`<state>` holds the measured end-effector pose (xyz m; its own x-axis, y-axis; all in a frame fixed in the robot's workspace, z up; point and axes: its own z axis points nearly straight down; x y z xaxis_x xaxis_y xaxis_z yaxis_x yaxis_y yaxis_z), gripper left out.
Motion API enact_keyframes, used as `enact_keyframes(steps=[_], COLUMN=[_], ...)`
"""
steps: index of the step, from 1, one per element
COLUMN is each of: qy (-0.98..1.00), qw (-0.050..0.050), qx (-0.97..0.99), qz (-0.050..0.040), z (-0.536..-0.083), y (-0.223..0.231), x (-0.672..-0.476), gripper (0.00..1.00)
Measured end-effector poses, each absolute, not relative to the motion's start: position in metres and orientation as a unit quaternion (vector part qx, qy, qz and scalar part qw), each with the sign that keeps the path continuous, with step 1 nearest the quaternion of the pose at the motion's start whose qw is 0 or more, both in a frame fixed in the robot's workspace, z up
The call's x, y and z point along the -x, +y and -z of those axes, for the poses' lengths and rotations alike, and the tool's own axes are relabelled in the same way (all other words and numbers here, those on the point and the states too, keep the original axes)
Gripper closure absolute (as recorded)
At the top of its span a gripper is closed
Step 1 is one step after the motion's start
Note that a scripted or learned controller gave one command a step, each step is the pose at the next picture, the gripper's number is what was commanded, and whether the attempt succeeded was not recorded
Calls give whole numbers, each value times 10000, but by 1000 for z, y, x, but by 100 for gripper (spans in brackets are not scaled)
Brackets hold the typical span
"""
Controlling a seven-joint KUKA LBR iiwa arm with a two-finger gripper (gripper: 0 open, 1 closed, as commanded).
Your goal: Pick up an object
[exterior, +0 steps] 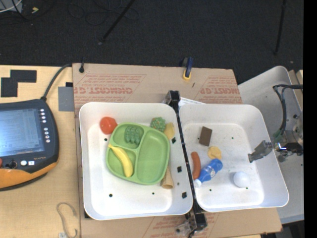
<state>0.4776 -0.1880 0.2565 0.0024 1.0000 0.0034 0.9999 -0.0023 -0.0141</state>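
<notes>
2 white bins, poss. jaws at rt bin's edge

brown block: upper right bin
yellow piece: below block
sausage: by divider
blue bottle: lying tilted
white ball: lower right

a robotics lab: a teach pendant on the bench, cardboard clamped under two white bins, cables on dark floor.
</notes>
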Motion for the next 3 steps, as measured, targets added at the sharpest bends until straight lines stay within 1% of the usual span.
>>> enact_keyframes(steps=[1, 2, 3], qy=[-7072, -7076, -7078], qw=[5, 31, 29], qx=[7070, 7066, 7064], qz=[-4, -14, -10], z=[-263, -213, -153], y=[-188, -195, -193], x=[-480, -484, -492], gripper=[0, 0, 0])
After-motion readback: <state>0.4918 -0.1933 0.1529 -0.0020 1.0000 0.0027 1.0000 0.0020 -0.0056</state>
